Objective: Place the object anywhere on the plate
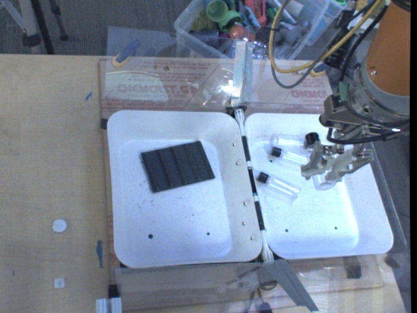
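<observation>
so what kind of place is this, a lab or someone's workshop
Most likely a robotics lab set up for grasping trials: a KUKA arm trailing cables reaches over two white bins, and a clear tub of coloured plastic toys waits behind the bench as test objects.

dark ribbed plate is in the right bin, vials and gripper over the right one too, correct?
Not quite. The camera view shows the dark ribbed plate lying in the left bin, not the right one. The rest holds: the clear vials with black caps lie in the right bin, and the gripper is over that same bin.
</observation>
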Robot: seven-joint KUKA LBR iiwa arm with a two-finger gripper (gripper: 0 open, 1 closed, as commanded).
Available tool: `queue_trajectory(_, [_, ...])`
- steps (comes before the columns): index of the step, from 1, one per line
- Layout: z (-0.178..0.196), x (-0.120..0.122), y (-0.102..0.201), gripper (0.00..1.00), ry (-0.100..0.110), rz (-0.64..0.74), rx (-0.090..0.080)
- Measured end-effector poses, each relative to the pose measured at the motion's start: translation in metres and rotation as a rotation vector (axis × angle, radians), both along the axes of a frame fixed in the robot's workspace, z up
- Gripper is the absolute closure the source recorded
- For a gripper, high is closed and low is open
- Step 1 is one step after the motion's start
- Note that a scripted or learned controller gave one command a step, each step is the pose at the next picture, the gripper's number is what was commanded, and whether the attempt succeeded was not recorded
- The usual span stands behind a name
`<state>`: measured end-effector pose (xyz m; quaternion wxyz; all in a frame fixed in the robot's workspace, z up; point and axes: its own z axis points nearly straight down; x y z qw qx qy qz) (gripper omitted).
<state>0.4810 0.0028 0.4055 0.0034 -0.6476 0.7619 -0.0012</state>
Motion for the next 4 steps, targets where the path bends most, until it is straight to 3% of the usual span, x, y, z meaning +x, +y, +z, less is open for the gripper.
queue_trajectory(1, [-0.024, -0.001, 0.019, 1.0, 0.005, 0.237, -0.001])
queue_trajectory(2, [-0.011, -0.001, 0.037, 1.0, 0.0, 0.409, -0.001])
queue_trajectory(3, [-0.038, -0.001, 0.122, 1.0, 0.005, 0.619, -0.001])
queue_trajectory(4, [-0.009, 0.0, 0.148, 1.0, -0.001, 0.899, -0.002])
